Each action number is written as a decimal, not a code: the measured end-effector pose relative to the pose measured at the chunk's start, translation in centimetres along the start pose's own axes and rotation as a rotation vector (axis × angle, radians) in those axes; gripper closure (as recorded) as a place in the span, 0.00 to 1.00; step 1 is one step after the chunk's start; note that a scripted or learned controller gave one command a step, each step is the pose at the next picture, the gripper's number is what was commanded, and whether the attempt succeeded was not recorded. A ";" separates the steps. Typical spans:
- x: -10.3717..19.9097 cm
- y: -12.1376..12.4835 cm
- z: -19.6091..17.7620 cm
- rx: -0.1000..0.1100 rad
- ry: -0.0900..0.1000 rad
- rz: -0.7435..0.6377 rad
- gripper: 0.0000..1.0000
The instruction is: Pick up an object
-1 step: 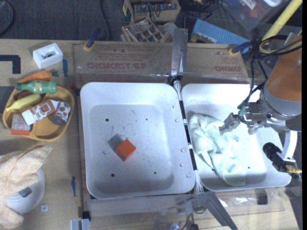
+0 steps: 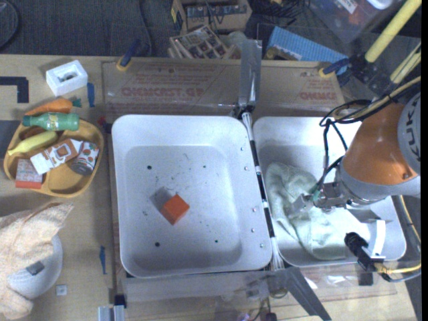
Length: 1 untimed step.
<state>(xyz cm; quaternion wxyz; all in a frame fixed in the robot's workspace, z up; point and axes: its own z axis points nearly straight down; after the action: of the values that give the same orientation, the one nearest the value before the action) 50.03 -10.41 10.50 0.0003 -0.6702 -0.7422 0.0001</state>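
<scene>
An orange block [image 2: 176,208] lies near the middle of the left bin [image 2: 134,139]. A pale greenish-white cloth [image 2: 297,202] lies crumpled across the left part of the right bin [image 2: 294,129]. My gripper [image 2: 313,200] hangs low over the right bin, right at the cloth's middle, with the orange band of the arm [image 2: 378,149] above and to its right. The wrist body covers the fingertips where they meet the cloth.
A yellow bowl [image 2: 73,187] with toy food and a green bottle [image 2: 53,121] sits left of the bins. A beige cloth [image 2: 27,236] lies below it. A white box [image 2: 67,77] stands at the far left. Black cables [image 2: 331,146] loop beside the arm.
</scene>
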 end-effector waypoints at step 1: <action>-0.4 3.8 1.4 -0.013 -0.003 -0.027 0.00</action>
<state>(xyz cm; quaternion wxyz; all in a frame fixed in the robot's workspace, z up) 53.82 -10.43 9.08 -0.0050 -0.6602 -0.7510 -0.0036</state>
